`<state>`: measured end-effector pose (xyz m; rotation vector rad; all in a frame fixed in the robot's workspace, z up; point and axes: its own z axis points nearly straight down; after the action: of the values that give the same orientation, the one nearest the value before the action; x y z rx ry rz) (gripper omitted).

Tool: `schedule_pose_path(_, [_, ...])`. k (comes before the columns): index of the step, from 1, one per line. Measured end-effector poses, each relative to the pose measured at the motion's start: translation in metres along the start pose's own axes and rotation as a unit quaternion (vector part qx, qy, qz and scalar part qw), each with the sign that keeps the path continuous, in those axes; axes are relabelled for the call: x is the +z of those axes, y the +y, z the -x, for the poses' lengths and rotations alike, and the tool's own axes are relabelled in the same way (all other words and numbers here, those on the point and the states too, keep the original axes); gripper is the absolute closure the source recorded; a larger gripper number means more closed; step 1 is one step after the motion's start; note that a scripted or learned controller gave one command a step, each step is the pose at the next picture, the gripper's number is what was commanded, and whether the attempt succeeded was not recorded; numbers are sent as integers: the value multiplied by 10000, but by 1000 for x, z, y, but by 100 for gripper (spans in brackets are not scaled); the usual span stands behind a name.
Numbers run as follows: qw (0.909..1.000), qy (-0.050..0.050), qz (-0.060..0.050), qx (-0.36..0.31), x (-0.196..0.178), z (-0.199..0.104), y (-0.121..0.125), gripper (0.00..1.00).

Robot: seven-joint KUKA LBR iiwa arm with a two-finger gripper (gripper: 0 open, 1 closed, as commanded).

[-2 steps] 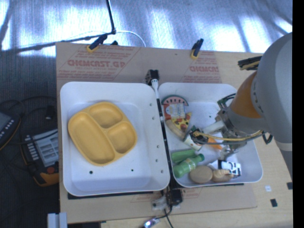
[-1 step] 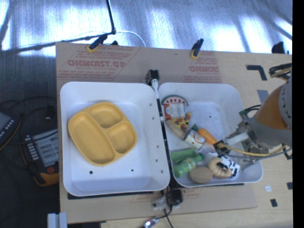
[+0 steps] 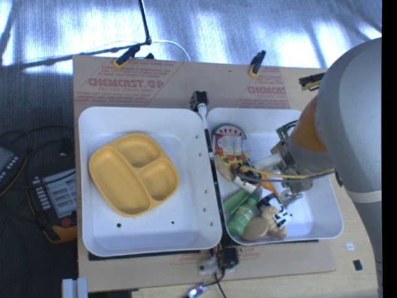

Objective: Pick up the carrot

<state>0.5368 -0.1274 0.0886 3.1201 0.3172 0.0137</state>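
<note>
So, gripper (image 3: 273,182) low in the right bin (image 3: 322,225), amid the toy clutter near its left wall. Finger state: cannot tell. Carrot (image 3: 268,176) apparently right at the fingertips, mid-bin.

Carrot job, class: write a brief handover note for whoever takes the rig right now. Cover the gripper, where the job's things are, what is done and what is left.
Gripper: low in the right bin, among the clutter; whether it grips anything cannot be told.
Carrot: a thin orange piece in the right bin's pile, right at the gripper, beside the green items and the small cow toy.
Left bin: holds the yellow divided tray.
Done: arm has reached into the pile.
Left: confirm a grasp on the carrot, then lift it out.
</note>
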Motion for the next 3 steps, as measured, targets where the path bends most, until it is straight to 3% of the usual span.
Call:
schedule_pose_path(1, [10000, -37, -40, 0, 1, -25, 22, 0])
schedule_pose_path(2, [10000, 3, 6, -66, 0, 30, -24, 0])
schedule_pose_path(3, [10000, 25, 34, -33, -1, 42, -39, 0])
